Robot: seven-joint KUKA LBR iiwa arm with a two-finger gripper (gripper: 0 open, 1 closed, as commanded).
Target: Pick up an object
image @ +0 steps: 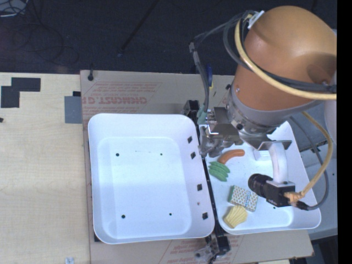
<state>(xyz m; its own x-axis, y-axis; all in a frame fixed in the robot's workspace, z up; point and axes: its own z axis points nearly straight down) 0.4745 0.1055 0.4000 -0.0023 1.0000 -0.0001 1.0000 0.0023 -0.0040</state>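
The right bin (308, 216) holds several small things. An orange sausage-shaped piece (231, 155) lies near its left wall, and a green pod-like piece (219, 171) sits just below it. Further toward the front are a blue-and-white patterned square (243, 198) and a yellow ridged piece (236, 216). My gripper (212, 143) hangs low over the right bin's back left part, right beside the orange piece and above the green one. The big orange wrist band covers the bin's back half.
The left bin (104, 147) stands beside the right one, and their walls meet at a row of black clips (199, 187). Brown cardboard (137, 92) lies under both bins. Pale bench top (38, 175) stretches to the left.
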